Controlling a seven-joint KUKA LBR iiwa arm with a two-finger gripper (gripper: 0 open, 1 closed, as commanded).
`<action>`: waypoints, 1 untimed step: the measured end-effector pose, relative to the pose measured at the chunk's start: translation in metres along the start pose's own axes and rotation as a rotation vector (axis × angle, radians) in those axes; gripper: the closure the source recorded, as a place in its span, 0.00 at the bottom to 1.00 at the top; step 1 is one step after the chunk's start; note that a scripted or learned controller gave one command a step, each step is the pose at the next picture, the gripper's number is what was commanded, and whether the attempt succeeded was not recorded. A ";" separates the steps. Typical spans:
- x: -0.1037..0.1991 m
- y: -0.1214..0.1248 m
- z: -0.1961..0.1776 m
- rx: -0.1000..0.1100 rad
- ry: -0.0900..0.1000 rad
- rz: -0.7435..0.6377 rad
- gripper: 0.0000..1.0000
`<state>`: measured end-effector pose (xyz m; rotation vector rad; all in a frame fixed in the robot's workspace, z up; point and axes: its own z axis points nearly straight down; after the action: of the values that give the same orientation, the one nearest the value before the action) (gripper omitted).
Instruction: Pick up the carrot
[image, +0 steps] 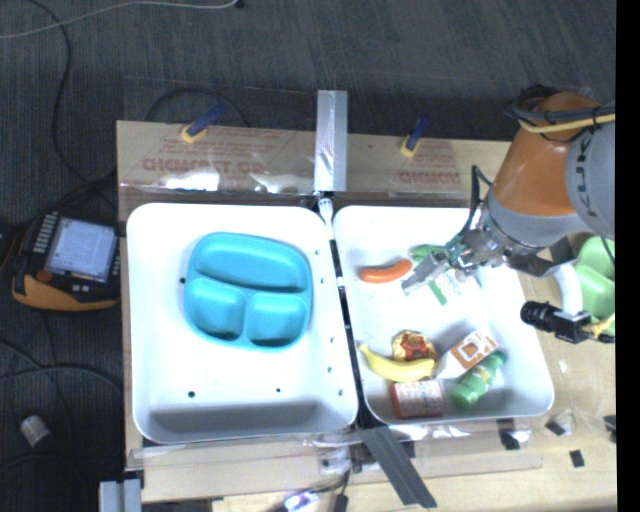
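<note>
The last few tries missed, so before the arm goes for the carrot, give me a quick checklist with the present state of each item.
1. Carrot lies in the right bin: ok.
2. Carrot unobstructed from above: ok.
3. Pincer is near the carrot, just to its right: ok.
4. Carrot between the pincer's fingers: not ok, it lies apart.
5. Pincer opening: cannot tell.
6. Banana and other items lie away from the carrot: ok.
</note>
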<state>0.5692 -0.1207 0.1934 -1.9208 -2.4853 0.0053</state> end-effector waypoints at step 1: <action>0.000 0.049 -0.082 -0.002 -0.002 -0.168 0.00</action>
<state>0.6171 -0.1077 0.2755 -1.7077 -2.6397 0.0045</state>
